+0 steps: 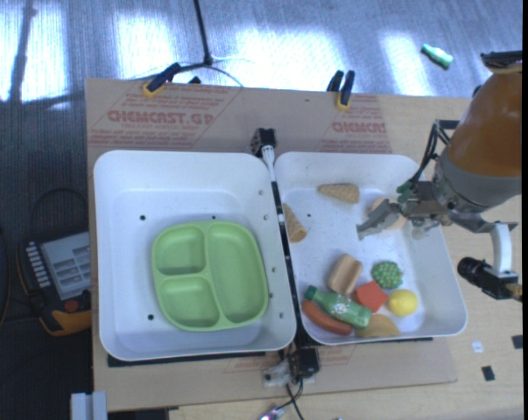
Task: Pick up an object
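Over the right bin (439,261) I see the gripper (377,219) with fingers spread and nothing between them, food items untouched below, so the pick remains undone.

claw (379,217) hangs spread over the right bin (439,274), gripping nothing | toy food heaped at that bin's near edge: green bottle (338,305), lemon (404,302), broccoli (387,274) | left bin (123,191) carries a green divided plate (210,274)
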### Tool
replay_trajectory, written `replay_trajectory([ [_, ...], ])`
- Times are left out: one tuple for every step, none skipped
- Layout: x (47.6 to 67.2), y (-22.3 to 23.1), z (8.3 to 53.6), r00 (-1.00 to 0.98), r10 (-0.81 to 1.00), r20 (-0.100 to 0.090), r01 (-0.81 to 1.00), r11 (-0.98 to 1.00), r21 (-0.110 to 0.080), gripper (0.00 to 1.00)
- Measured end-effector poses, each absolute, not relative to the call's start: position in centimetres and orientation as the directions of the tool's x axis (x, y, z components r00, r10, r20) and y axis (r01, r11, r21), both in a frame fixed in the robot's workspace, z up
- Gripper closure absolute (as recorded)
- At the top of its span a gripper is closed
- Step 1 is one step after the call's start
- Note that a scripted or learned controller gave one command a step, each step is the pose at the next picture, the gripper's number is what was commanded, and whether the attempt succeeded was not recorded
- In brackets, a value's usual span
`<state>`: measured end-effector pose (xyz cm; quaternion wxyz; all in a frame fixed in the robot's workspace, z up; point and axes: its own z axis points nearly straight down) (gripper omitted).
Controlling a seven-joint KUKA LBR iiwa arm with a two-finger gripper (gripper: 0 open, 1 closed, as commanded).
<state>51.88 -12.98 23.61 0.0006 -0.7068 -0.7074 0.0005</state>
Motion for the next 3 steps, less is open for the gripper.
replay_trajectory([
  [50.8, -17.4, 10.5, -0.063, 0.998, 0.001, 0.998, 0.063, -0.001, 0.00],
  [53.3, -18.3, 9.3, -0.476, 0.879, -0.002, 0.879, 0.476, 0.011, 0.00],
  [52.9, -12.9, 9.5, -0.888, 0.458, -0.026, 0.458, 0.889, 0.008, 0.00],
])
